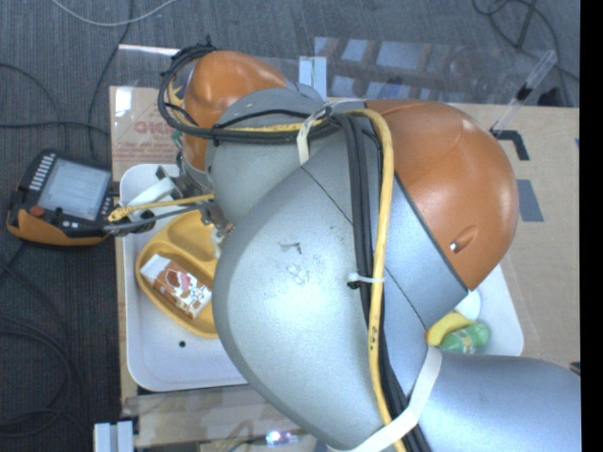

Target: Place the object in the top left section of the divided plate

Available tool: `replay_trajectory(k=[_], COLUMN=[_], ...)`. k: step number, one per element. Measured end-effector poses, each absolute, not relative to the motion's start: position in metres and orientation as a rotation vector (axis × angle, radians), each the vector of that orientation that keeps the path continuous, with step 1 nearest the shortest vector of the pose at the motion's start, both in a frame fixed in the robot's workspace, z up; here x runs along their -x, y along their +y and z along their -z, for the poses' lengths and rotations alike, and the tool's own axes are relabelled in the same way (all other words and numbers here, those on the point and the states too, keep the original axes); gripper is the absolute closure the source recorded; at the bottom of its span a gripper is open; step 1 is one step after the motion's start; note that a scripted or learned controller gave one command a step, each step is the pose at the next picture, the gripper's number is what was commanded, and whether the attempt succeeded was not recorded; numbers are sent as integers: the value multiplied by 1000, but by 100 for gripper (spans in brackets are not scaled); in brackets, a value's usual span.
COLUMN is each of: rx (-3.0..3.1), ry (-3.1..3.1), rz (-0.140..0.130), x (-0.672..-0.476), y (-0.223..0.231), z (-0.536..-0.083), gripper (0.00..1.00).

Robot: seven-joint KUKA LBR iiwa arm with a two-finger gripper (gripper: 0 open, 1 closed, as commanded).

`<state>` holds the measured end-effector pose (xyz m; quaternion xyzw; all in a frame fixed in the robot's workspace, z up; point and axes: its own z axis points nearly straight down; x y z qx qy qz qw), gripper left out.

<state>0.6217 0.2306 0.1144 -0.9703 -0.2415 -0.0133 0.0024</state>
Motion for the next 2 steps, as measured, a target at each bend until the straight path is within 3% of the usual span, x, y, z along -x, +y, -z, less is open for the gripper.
replay_trajectory(k=[1,2], rx=[3044,3043], ry=[-755,-761], rz=[41,44], x=[-622,-622], y=[231,230], z=[-114,-122], gripper=[0,100])
